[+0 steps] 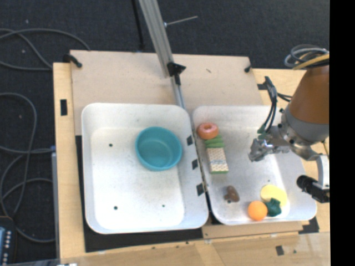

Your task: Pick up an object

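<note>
The bench carries two white bins side by side. The left bin holds a teal bowl, the biggest loose thing in sight, sitting a little above the bin's middle. The right bin holds everything else, and the arm reaches over its right side from the edge of the view.

The gripper hangs over the bin's middle, right of the sponge and above the yellow cluster. At this slant I cannot tell how it is set; nothing is visibly held in it.

Down the right bin's left side runs a column: a speckled sponge block, a green piece touching its upper end, and an orange ring just above that. At the lower right lie a yellow piece, an orange ball and a small green thing, all pressed close together. A small brown lump lies alone between the sponge and that cluster.

I judge the step to be the approach: no object is picked yet, and the gripper is over open floor, touching none of them. The next move calls for choosing a target, most likely the sponge or the yellow piece as the nearest, centring above it and descending straight. The cluster risks a crowded grasp; the lone lump is small
</note>
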`<state>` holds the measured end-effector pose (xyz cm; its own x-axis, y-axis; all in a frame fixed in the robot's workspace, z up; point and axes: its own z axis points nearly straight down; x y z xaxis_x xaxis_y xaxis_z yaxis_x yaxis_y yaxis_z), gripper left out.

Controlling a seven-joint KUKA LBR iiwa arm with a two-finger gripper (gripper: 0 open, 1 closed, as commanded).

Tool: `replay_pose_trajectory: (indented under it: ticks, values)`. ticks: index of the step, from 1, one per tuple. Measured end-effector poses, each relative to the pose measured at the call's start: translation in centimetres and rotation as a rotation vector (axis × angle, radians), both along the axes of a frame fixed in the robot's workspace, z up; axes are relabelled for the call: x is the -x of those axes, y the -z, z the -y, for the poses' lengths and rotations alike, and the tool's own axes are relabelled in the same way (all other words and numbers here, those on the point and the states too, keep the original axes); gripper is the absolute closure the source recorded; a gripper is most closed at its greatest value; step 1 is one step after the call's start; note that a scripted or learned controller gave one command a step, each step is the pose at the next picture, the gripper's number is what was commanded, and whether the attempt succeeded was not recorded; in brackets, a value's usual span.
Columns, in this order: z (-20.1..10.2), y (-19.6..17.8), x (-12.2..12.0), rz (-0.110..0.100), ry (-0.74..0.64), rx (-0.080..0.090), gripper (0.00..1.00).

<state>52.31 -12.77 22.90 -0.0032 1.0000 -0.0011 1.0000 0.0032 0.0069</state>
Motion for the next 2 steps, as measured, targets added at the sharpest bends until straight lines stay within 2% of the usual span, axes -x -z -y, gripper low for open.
replay_pose_trajectory:
  ticks: [1,2]
  values:
    - [-0.1,-4.4,-0.6,0.000,-0.001,0.000,1.00]
    - [-5.9,-3.8,0.7,-0.006,-0.003,-0.001,1.00]
